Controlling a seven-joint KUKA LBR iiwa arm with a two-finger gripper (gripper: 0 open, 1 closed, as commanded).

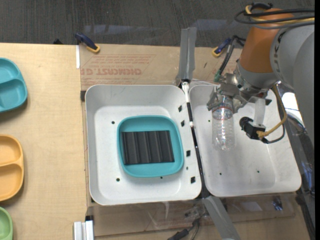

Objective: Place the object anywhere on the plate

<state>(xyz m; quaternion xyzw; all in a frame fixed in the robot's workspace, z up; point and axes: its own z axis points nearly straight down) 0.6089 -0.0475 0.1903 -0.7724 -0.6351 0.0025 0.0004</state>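
- Camera view, gripper: the grey two-finger gripper point(223, 97) hangs over the far part of the right-hand white bin point(260, 176), and its fingers pinch the cap end of a clear plastic water bottle point(223, 126).
- Camera view, bottle: the bottle stretches from the gripper toward the near side of that bin; whether its lower end rests on the bin floor or hangs just above it cannot be told.
- Camera view, containers: well to the left of the gripper, in the left-hand white bin point(100, 149), lies a teal rounded-square plate point(149, 170) with a dark ribbed centre; the bottle is well apart from it.
- Camera view, arm: the orange band point(260, 39) sits directly above the gripper, and a black cable point(260, 129) loops just to its right.
- Camera view, cut off: far left of the gripper, on the wooden bench, a teal tray point(11, 91), an orange tray point(10, 166) and a green one point(4, 225) are cropped by the edge.
- Camera view, hard to make out: the fingertips are partly lost against the transparent bottle.
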